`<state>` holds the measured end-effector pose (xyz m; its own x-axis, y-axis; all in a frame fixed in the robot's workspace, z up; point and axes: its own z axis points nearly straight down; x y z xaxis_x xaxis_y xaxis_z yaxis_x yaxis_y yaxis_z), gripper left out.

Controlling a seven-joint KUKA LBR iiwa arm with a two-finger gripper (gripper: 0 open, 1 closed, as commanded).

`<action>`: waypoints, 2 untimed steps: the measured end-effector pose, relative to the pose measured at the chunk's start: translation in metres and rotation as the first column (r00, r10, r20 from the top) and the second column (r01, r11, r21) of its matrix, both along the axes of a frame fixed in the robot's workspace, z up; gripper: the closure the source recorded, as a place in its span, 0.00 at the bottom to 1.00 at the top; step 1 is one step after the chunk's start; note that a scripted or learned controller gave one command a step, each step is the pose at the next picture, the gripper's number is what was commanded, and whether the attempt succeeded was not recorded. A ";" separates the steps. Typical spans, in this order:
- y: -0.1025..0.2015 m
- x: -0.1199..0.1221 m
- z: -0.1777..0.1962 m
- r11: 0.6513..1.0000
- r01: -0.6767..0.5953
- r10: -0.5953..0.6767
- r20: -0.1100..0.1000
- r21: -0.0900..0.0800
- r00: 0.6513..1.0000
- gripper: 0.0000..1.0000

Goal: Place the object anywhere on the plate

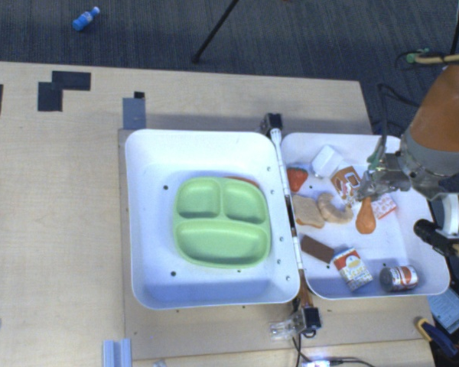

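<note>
The two-finger gripper [365,191] hangs over the right white bin [424,277] above the orange carrot-shaped toy [365,216], grip state honestly unreadable, so I'd get a centred hold first, then carry it left onto the green three-compartment plastic plate [220,222].

A light green plate [220,222] is seen sitting flat in the left white bin [149,205], roughly in the middle. It's a divided one: two smaller compartments along the far side, one wide compartment along the near side, all bare. A bit of something red is glimpsed just behind its far edge, too hidden to be identified.

Which object is meant can't be told. The candidates are scattered in the right bin [424,277]: a small orange carrot-shaped piece [366,216], a slice of toast [310,211], a brown bar [317,248], a little carton [353,269], a can [399,278] lying on its side, a red piece [297,180].
</note>
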<state>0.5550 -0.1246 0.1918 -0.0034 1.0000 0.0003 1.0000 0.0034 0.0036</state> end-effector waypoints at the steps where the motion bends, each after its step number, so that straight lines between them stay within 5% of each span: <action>1: 0.060 0.048 -0.005 1.000 -0.003 0.003 -0.002 0.001 1.000 1.00; 2: 0.119 0.023 -0.008 1.000 -0.003 0.003 -0.003 0.001 1.000 1.00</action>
